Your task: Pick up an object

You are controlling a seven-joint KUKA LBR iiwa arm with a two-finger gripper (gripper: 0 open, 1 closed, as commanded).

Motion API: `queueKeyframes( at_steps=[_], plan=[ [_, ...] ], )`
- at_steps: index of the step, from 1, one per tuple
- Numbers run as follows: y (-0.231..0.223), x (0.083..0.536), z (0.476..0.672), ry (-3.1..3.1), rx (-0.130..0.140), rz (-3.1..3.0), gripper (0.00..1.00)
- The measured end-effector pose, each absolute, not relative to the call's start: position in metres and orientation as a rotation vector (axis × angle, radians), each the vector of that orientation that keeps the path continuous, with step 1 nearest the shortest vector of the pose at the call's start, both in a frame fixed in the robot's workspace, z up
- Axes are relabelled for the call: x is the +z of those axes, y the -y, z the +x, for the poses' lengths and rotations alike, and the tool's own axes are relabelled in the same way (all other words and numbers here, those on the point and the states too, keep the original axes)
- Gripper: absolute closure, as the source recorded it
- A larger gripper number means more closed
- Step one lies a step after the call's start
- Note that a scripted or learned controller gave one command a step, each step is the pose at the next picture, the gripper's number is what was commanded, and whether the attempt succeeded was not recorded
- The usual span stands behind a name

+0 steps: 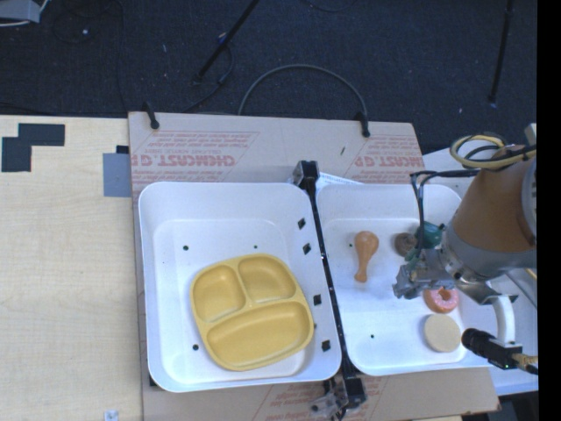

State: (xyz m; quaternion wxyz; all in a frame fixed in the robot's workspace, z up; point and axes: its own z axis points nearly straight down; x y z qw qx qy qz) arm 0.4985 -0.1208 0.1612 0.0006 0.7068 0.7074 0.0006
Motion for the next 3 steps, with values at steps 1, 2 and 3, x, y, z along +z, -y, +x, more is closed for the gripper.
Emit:
queueKeyframes(
  at_steps=[1,2,3],
  plan=[
    [0.132,0.213,0.501,-2.220,0.001,2.219,1.00],
    [0.133,0.265,0.502,-2.221,0.003,2.218,1.00],
    [0.089,0.252,0.496,-2.229,-0.002,2.221,1.00]
  ],
)
